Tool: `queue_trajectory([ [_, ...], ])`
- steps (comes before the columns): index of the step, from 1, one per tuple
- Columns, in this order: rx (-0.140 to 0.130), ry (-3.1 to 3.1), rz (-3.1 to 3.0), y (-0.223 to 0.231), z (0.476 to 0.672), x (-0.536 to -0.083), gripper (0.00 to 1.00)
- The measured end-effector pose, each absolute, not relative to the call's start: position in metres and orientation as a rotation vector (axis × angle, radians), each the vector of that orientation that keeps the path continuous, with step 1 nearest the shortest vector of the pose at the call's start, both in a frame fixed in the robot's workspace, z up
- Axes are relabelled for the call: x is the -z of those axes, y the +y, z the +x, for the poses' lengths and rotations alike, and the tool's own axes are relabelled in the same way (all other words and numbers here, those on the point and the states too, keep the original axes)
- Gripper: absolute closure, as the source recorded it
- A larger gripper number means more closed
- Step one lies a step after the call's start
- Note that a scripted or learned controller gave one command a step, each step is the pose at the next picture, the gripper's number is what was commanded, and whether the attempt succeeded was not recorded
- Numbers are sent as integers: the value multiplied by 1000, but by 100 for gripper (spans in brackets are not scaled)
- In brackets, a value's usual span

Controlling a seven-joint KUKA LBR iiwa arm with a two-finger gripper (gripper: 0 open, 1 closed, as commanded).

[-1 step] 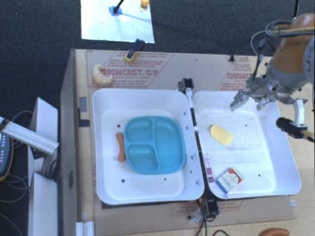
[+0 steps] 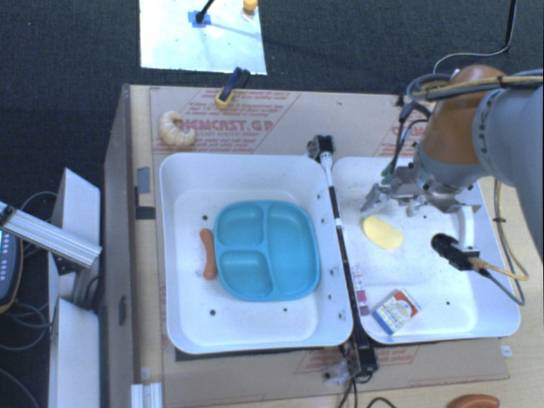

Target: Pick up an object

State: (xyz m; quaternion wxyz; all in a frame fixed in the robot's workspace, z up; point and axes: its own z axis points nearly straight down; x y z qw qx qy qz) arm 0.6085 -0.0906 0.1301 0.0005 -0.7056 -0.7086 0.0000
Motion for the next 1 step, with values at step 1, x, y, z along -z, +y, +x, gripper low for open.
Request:
queue_trajectory([
  [1,0,-2223,-2220,-104,603,-84,0],
])
